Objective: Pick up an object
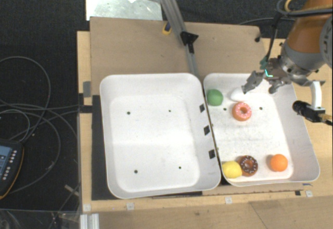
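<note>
White right bin (304, 144), lower right of frame: yellow lemon-like fruit (232, 169), chocolate donut (248, 165) touching it, orange (279, 162) near the bottom rim. Higher up, pink donut (241, 111), green ball (214, 97) beside the divider. End effector (264, 84) above the bin's upper edge, fingers spread, nothing between them, just up-right of pink donut. Left bin (151, 134) center frame. Brown tabletop (135, 46) behind.

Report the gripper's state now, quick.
Two-finger gripper: open, fingers spread, holding nothing, above the right white bin near the pink-frosted doughnut.
</note>
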`<state>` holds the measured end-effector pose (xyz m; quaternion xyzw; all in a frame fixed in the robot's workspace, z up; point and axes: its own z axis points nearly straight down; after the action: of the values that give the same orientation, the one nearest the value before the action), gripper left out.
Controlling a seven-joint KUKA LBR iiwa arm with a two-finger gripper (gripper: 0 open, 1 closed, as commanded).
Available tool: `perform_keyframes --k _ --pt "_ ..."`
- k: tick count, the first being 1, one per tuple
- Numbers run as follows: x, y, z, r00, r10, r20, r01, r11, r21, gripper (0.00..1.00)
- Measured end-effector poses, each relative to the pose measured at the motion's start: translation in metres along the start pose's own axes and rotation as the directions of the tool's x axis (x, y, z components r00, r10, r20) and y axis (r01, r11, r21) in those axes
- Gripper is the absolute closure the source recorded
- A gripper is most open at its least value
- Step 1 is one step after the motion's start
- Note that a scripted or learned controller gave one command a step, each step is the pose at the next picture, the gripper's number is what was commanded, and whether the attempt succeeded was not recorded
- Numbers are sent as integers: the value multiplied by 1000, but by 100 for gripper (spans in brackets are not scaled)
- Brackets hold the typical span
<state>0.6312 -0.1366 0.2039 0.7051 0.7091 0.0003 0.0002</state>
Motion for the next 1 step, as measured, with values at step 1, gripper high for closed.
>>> perform_keyframes --k 1 --pt "-1 8 46 1000 -1 0 1 1000 3 0"
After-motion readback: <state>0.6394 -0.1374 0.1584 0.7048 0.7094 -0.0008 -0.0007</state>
